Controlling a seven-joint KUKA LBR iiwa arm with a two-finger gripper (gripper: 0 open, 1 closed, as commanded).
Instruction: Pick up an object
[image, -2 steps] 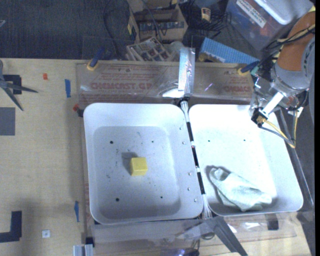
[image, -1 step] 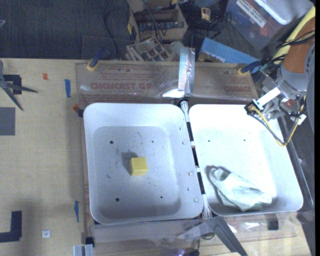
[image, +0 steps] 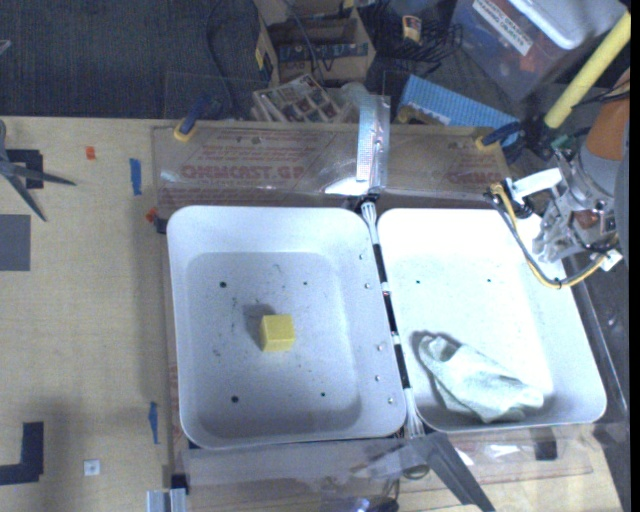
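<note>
Yellow, the small foam cube (image: 278, 332) is seen in the left shallow white bin (image: 200, 250), while the state of the pincer (image: 570, 235) cannot be told.

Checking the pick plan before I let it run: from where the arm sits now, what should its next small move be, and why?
Probably swing the gripper in over the right bin toward the crumpled white cloth. The gripper sits at that bin's far right edge, above nothing graspable, and the cloth is nearer than the yellow block in the left bin.

Bright overhead light, soft shadows, slight blur
</note>
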